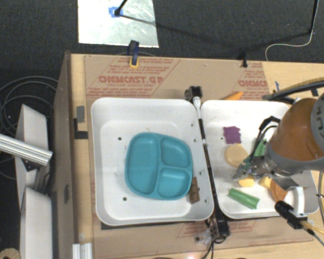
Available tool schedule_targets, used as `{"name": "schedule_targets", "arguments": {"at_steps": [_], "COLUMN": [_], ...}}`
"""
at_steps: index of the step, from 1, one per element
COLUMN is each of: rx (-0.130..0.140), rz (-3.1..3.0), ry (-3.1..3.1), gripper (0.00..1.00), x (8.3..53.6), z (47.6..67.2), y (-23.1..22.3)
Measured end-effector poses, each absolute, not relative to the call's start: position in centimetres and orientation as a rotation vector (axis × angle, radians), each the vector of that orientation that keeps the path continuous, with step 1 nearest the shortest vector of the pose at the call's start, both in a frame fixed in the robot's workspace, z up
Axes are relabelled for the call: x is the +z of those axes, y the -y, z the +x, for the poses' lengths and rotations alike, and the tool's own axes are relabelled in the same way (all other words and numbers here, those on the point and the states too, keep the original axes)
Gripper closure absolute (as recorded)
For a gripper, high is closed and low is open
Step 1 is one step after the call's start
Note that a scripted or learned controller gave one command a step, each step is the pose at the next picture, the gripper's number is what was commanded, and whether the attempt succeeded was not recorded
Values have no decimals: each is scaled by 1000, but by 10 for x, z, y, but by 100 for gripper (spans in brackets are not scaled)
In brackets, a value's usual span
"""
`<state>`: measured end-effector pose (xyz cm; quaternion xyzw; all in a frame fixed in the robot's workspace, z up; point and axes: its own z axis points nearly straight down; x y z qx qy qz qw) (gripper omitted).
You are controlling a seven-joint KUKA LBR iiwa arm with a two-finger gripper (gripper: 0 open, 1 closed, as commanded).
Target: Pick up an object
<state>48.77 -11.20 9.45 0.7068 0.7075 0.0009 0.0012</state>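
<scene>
Gripper (pixel 247 169) sits low in the right bin (pixel 216 144), its tip just above a small yellow piece (pixel 247 182); whether it is open or closed cannot be told. Beside that piece, a round tan disc (pixel 236 155) lies up and left, a purple block (pixel 231 134) beyond it, a green stick (pixel 243 197) below, and an orange piece (pixel 275 188) to the right. Grey arm (pixel 308 131) with its orange band enters from the right, bent down over the bin. Cardboard (pixel 129 74) behind reads "CHEMCAST". Left bin (pixel 105 144) holds a teal divided plate (pixel 158 166).
</scene>
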Motion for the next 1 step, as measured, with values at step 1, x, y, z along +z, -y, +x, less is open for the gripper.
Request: {"name": "schedule_targets", "arguments": {"at_steps": [1], "rx": [12], "rz": [2205], "ry": [-2226], "gripper": [100], "x": [210], "z": [517], "y": [60]}}
